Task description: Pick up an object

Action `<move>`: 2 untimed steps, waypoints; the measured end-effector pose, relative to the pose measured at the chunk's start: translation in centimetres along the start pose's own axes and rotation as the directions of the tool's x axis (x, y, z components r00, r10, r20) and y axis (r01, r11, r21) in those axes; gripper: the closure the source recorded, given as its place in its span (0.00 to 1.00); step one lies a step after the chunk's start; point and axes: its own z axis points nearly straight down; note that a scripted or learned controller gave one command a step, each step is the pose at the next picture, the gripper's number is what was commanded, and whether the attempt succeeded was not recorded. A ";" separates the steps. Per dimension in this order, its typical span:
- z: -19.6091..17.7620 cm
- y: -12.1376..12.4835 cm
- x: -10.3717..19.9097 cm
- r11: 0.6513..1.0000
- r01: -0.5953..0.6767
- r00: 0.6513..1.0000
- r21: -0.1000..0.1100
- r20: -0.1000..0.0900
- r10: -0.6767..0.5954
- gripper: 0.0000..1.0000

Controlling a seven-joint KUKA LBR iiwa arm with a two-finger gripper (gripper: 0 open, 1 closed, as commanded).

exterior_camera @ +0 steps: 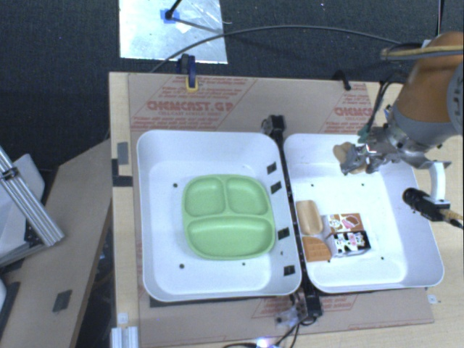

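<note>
the candidate objects lie in the right bin [413, 267], grouped near its left wall in the lower half: a tan oblong piece [309, 217], a smaller orange-brown square piece [316, 248] just below it and seemingly touching it, and a flat printed packet [348, 233] just beside both on their right. the tan piece has its long axis running roughly up and down the view, parallel to the bin's left wall, with a slight lean. the packet is tilted, its long axis running from lower left to upper right; which end is its front cannot be told. the gripper [351, 159] hangs over the upper part of the same bin, well apart from the group, and whether it is wide or narrow cannot be told from this view; nothing is seen held in it. the left bin [156, 194] bears a green divided plate [229, 216]. risks, as a judgement: the three items sit so close that a descent on one may nudge or drag its neighbour; the tan piece lies near the wall, so a finger could strike the rim; the flat packet offers little height to grip and may slip away.
</note>
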 end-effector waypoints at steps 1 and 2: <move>-5.4 0.2 0.0 1.000 0.003 1.000 -0.001 0.000 -0.003 1.00; -3.8 -1.1 5.0 1.000 0.008 1.000 0.007 -0.003 -0.008 1.00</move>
